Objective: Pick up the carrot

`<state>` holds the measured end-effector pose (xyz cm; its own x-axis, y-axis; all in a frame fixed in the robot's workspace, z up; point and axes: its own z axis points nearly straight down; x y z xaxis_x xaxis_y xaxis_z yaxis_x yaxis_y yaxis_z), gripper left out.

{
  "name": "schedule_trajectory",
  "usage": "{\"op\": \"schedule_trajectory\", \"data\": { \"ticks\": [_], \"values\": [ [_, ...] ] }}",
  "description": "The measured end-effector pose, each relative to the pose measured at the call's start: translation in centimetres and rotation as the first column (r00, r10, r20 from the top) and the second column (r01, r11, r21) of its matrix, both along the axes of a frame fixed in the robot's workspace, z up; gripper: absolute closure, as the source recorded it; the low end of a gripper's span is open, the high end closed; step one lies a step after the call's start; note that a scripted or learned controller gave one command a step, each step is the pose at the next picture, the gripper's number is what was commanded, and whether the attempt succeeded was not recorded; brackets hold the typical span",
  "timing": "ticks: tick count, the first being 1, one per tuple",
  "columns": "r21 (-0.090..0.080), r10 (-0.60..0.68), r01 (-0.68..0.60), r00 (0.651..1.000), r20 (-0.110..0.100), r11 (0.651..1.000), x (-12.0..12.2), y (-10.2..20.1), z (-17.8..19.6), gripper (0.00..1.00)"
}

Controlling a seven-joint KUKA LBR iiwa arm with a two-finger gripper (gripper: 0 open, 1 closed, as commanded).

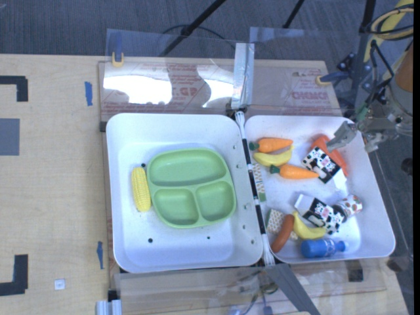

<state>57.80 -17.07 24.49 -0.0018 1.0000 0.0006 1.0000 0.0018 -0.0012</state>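
Observation:
Two orange carrots with green tops lie in the right bin (379, 202). One carrot (275, 144) is at the bin's back left, just above a yellow banana (273, 157). The other carrot (296, 172) lies below that banana, nearer the bin's middle. My gripper (357, 135) hangs over the back right corner of the right bin, well to the right of both carrots and above a red-orange item (333, 153). Nothing shows in its grasp.
The right bin also holds two cow-patterned cartons (320, 163) (323, 212), a second banana (307, 229), a brown sausage (283, 233), a blue bottle (322, 247) and a cracker (275, 218). In the left bin (125, 143) sit a green divided plate (191, 188) and a corn cob (140, 188).

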Motion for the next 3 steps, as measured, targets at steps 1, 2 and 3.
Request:
{"op": "schedule_trajectory", "data": {
  "ticks": [1,2,3],
  "values": [
    [0.0,0.0,0.0,1.0,0.0,1.0,0.0,0.0,0.0,0.0],
    [0.001,0.305,-0.305,0.952,0.0,0.952,0.6,5.1,-8.1,0.0],
    [-0.003,0.458,-0.458,0.889,0.005,0.889,2.0,6.3,-13.8,0.0]
  ]
}}
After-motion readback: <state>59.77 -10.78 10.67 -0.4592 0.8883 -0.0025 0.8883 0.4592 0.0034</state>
